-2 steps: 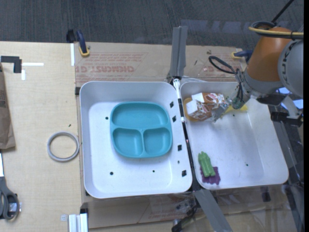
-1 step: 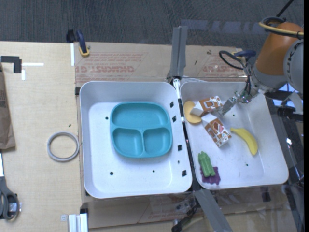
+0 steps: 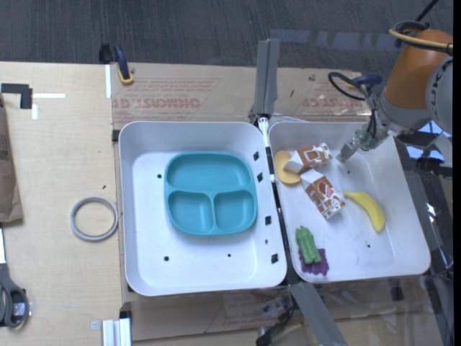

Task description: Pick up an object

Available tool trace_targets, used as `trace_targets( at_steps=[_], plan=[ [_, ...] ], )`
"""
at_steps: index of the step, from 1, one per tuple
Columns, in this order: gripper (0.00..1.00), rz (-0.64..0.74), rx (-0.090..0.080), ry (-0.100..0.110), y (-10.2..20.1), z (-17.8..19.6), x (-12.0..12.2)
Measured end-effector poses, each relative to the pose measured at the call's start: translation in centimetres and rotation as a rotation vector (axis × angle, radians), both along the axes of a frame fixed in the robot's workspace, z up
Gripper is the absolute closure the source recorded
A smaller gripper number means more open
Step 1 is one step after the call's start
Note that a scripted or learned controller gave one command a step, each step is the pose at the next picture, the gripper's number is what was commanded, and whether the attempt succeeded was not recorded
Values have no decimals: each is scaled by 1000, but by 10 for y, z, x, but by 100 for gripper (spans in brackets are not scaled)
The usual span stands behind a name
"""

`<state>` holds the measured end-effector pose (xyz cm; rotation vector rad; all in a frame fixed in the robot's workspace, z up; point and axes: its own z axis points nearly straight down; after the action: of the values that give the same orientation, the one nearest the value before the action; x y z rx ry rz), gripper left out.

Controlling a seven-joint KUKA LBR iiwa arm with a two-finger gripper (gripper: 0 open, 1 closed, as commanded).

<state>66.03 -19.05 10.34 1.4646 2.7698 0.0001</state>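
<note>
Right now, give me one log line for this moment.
arm: over right bin's far corner | gripper: near carton, holding nothing | banana: untouched

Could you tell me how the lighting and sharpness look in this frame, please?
In the camera view, lighting is even and soft: the teal plate and banana cast only faint shadows on the white bins; no strong glare; the gripper is small and slightly blurred, while the bench stays sharp.
</note>
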Motion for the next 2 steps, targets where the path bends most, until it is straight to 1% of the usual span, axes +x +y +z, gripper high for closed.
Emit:
trace_targets(
  at_steps=[1, 2],
  plan=[
    [0, 1, 0, 0, 0, 0, 0],
    [0, -46, 4, 9, 53, -13, -82]
  ],
)
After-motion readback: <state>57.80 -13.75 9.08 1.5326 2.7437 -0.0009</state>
